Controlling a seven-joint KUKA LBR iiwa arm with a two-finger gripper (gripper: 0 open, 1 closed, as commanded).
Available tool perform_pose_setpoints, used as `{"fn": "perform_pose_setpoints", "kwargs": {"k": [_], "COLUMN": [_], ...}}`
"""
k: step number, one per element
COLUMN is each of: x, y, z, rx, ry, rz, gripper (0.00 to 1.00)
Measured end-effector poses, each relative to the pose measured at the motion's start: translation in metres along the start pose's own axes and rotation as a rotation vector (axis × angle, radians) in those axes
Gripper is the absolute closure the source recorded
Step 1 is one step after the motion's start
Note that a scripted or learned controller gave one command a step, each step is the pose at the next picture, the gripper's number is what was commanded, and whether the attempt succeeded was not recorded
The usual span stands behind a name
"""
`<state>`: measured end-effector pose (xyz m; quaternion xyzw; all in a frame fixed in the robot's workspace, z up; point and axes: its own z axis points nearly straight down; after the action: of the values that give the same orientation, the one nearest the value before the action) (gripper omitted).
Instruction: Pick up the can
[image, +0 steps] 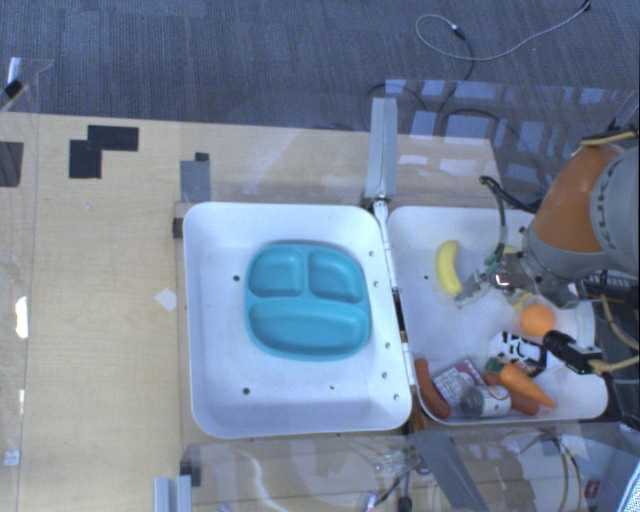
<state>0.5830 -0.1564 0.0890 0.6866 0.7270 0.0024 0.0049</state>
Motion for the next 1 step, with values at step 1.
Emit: {"fn": "perform_pose_setpoints", "kwargs": {"k": [1], "x": [-0.0376], "y": [0.0494], "z": [0.0006], "rx": [0.018], "ry": [0.026], "rz": [-0.009], "gripper": [0.00]}}
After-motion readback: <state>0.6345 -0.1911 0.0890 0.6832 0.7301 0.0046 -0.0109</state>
